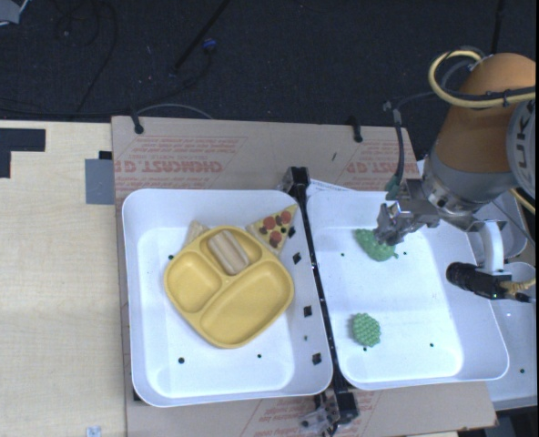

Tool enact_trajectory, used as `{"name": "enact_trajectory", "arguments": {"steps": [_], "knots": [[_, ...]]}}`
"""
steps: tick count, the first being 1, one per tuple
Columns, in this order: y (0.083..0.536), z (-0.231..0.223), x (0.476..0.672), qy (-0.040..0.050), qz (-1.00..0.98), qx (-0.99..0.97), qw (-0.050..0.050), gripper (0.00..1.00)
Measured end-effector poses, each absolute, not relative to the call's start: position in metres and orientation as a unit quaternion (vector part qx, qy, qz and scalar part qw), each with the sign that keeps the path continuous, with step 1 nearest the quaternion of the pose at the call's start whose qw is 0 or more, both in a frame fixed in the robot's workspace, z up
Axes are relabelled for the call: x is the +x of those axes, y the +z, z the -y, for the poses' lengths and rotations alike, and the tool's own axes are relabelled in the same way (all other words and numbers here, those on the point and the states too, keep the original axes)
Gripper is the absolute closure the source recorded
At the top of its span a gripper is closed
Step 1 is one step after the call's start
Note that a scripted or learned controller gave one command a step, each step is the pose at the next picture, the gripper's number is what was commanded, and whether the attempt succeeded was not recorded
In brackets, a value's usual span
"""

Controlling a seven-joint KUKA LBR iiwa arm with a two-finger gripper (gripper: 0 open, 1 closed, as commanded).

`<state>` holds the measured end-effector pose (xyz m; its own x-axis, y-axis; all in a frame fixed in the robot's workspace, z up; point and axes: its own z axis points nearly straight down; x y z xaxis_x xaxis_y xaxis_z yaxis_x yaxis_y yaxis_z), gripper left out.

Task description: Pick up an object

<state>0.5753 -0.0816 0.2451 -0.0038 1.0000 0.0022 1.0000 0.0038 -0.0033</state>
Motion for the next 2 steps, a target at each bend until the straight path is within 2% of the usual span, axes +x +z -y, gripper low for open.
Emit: {"name": "enact_trajectory", "arguments": {"steps": [2], "knots": [[0.232, -0.036, 0.556, 0.0012, 0.709, -0.705, 0.003, 1.0]]}}
